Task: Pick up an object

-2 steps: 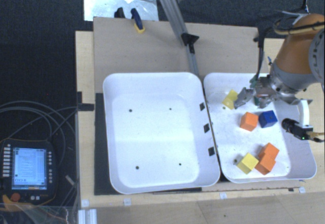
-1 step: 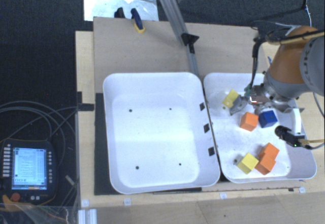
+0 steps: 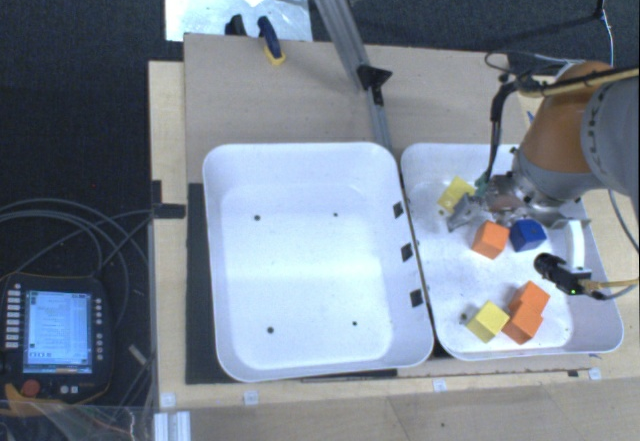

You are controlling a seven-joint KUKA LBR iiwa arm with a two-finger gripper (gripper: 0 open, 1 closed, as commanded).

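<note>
Orange, blue and yellow blocks lie in the right bin [image 3: 600, 329], right of frame centre. The claw [image 3: 470, 211] sits among them; whether it is wide or narrow cannot be told. The orange block [image 3: 489, 239] looks light, rigid, smooth; grip opposite flat faces.

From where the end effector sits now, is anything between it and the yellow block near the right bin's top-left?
Nothing visible does. The end effector sits just beside the yellow block. The orange block and blue block lie on its other side.
</note>
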